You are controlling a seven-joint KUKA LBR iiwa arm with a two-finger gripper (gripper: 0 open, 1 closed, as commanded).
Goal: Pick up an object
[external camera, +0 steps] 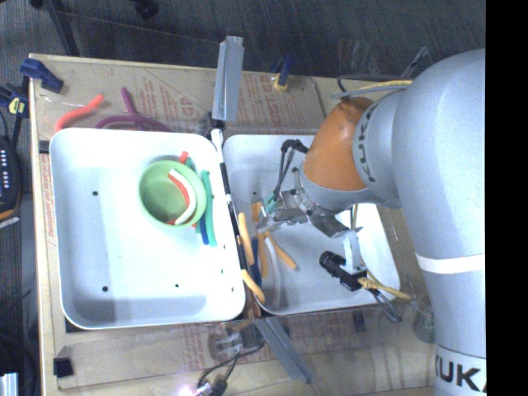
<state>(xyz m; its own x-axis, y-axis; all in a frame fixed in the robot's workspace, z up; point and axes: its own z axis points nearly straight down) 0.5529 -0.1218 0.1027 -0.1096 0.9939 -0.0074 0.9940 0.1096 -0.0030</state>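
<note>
The arm (pixel 437 180) is bulky, smooth pale grey, with a rounded orange band (pixel 334 151) above the wrist. A white ring circles its lower segment; black KUKA lettering sits beneath. Thin dark cables run beside the wrist.

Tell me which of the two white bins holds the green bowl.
The left bin holds the green bowl. The right bin, where the gripper reaches, holds orange sticks instead.
</note>
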